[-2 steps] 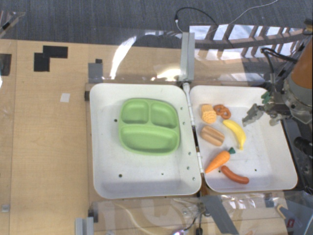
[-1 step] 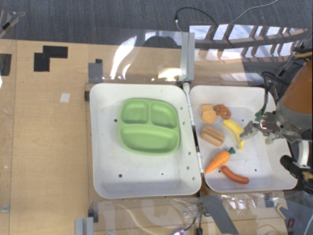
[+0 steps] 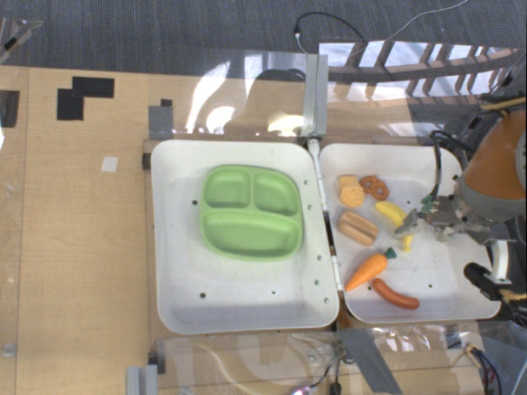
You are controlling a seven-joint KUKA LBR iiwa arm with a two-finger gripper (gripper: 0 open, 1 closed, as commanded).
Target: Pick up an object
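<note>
The scene is evenly and brightly lit from above; strong glare is seen on the clear panel (image 3: 247,97) just behind the left bin (image 3: 177,220), where pale curved reflections are thrown; a soft shadow is cast across that bin's near floor, below the green tray (image 3: 249,212); focus is moderately sharp throughout; slight softness is noticed toward the corners.

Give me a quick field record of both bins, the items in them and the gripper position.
left bin: green divided plate
right bin: crackers, pretzel, banana, hot dog, carrot, sausage
gripper: low over right bin, beside banana
arm: reaching in from the right
held item: none seen
</note>
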